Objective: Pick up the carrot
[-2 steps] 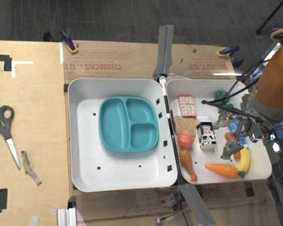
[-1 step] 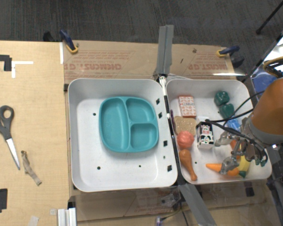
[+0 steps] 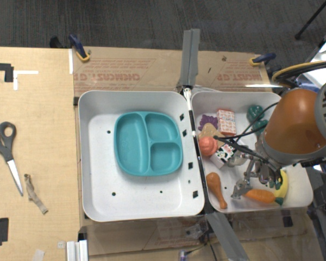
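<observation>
Carrot (image 3: 259, 196): lower right of frame, lying in the right bin (image 3: 296, 200) near its lower rim.
Carrot axis: roughly horizontal; green end toward the right, beside the banana (image 3: 282, 181).
Gripper (image 3: 249, 182): just above-left of the carrot's orange tip; finger state cannot be determined.
Left bin (image 3: 92, 162): holds 1 teal divided plate (image 3: 149, 143).

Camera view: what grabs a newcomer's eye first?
The teal divided plate lying alone in the left bin. Next, the arm's orange band looming over the right bin, whose toys are crowded together. Its claw hangs low by the carrot near the front wall.
</observation>
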Available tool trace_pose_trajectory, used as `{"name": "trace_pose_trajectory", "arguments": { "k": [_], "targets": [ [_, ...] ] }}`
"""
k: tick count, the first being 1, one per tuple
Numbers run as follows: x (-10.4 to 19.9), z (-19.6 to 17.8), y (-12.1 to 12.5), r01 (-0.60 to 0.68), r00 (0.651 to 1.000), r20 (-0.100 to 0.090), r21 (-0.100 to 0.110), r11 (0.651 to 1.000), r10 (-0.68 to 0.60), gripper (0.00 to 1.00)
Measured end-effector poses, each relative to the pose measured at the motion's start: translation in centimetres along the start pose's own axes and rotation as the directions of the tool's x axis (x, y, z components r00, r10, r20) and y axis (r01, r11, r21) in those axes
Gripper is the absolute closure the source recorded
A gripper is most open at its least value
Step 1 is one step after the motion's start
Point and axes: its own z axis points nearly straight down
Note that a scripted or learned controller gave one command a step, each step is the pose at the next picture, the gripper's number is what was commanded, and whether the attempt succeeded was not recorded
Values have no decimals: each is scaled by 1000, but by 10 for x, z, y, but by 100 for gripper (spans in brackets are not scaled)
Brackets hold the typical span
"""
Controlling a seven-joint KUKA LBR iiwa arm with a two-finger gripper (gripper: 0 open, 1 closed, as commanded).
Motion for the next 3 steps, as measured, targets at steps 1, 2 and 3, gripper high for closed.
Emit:
{"name": "trace_pose_trajectory", "arguments": {
  "k": [1, 2, 3],
  "targets": [
    [5, -17, -71, -154, 988, 4, 1, 988, 154, 0],
    [11, 0, -25, -168, 986, 1, 0, 986, 168, 0],
    [8, -1, -46, -297, 955, 3, 0, 955, 297, 0]
  ]
}}
